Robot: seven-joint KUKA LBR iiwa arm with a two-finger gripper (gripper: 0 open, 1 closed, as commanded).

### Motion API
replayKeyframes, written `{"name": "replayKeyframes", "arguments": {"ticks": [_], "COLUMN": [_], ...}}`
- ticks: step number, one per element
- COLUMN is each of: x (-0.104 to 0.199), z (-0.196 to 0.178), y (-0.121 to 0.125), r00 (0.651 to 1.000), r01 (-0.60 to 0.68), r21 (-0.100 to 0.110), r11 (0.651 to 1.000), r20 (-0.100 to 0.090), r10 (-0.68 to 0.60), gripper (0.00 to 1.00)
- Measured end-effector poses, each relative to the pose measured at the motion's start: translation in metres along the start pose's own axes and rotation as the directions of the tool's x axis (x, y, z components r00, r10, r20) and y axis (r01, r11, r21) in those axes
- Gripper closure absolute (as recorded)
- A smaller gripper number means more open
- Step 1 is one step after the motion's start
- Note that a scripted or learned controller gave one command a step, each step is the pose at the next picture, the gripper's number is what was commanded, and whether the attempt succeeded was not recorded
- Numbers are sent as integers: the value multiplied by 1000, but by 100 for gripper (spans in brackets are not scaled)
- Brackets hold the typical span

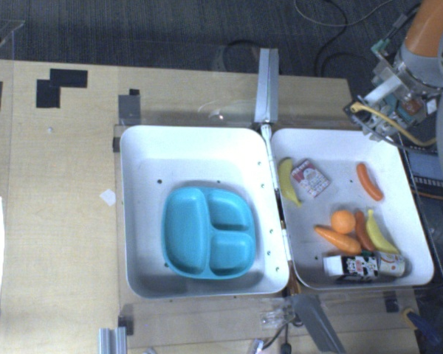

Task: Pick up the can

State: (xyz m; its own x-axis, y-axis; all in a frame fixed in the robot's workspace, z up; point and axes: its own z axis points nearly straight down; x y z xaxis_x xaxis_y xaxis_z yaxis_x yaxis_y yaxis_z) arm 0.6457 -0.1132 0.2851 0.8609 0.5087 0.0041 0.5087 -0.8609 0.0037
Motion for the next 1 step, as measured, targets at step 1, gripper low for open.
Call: {"name": "replayKeyframes", "arguments": {"ticks": [1], "x": [3], "z": [-11], "y": [-1], "r00": [1000], "r01": [12], "r21": [-3], "r11": [1000], "r20": [-2], "r10": [-12], "gripper": [100]}}
